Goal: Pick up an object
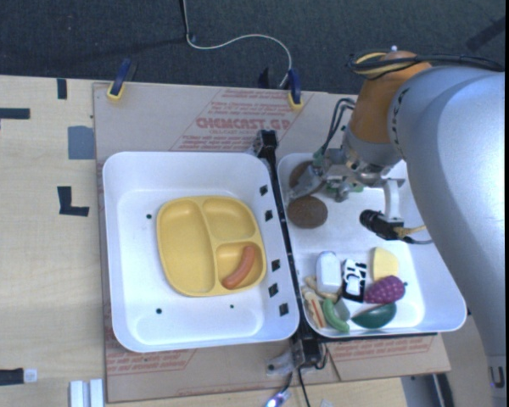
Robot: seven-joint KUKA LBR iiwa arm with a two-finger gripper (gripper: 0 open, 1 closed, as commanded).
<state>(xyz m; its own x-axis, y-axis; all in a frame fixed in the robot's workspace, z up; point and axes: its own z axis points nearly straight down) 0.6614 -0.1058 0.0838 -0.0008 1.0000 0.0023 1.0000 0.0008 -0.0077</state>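
Toys were sorted into two bins. In the left bin (123, 227) I saw a yellow divided plate (205, 242) cradling a sausage (242, 267) in its small compartment. The right bin (437, 291) held a brown round piece (307, 212), with a white block (327, 270), cheese wedge (385, 264) and grapes (384, 290) clustered nearer the front. My claw (343, 181) hung just beside the brown piece; I couldn't tell its opening or any grip.

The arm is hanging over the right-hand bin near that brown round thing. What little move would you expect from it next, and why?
Probably a short drop straight down. The gripper sits at the far end of the right bin, just above the brown round object, with nothing visibly held. The other toys cluster at the near end, so the brown piece looks like the closest target.
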